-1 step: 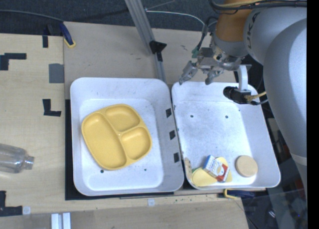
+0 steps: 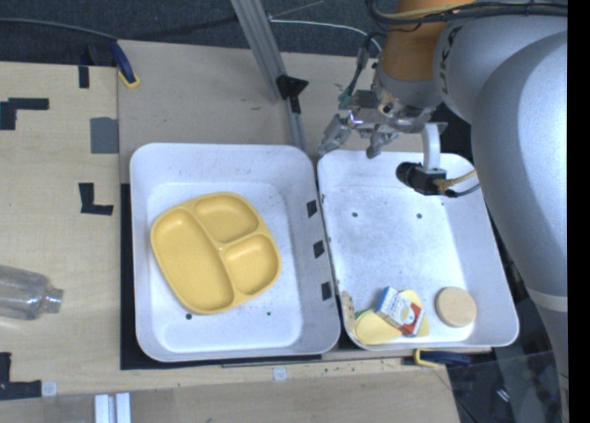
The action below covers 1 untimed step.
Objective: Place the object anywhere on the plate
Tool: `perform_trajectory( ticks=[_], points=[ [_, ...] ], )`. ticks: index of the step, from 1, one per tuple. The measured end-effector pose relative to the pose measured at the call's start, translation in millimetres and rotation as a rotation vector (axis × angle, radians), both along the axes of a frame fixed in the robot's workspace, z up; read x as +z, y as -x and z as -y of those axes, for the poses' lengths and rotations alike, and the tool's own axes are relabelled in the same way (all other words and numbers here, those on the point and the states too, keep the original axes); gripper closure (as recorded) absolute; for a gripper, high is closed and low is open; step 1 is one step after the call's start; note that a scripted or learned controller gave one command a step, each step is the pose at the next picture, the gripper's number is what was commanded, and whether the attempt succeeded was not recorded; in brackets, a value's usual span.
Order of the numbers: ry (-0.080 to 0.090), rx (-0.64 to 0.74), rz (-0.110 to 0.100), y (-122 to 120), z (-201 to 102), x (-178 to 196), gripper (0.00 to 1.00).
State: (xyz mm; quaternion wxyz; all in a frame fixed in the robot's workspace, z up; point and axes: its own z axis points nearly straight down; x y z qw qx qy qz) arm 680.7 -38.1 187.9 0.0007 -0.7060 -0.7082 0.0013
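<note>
Pale wooden surface (image 2: 212, 99) under two white bins. Gripper (image 2: 361, 140) spread, empty, at right bin's (image 2: 479, 228) far edge; small colourful packet (image 2: 398, 309) well apart from yellow divided plate (image 2: 215, 251). Risked grabbing neighbouring round tan disc (image 2: 455, 306) instead.

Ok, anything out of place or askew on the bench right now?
One oddity: a clear plastic bottle lies on its side on the bench, left of the bins. The yellow divided plate sits askew in the left bin. Nothing looks spilled or damaged.

Yellow plate (image 2: 215, 251) in left bin (image 2: 147, 172)
</note>
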Motion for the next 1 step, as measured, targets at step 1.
perform_trajectory(
  ticks=[1],
  points=[
    [-0.001,0.001,0.001,-0.1,-36.4,0.5,0.0]
  ],
)
